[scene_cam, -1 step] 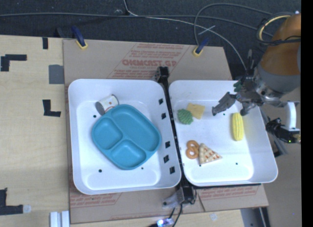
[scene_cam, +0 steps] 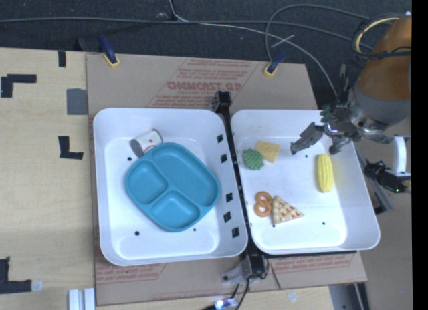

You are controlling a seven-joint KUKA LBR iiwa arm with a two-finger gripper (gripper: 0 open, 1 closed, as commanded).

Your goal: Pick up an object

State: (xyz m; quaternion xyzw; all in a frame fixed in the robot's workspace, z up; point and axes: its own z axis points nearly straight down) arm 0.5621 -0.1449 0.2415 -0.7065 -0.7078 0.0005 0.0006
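Observation:
In the right bin lie a yellow corn cob, a yellow cheese wedge, a green leafy piece, a brown pretzel and a pizza slice. My gripper hangs over the upper part of this bin, just above the corn cob and right of the cheese. It is open, its dark fingers spread apart, with nothing between them. The grey arm with its orange band comes in from the right.
The left bin holds a blue divided plate and a small tipped cup by its upper left. A black divider runs between the bins. Cables trail over the back of the bench.

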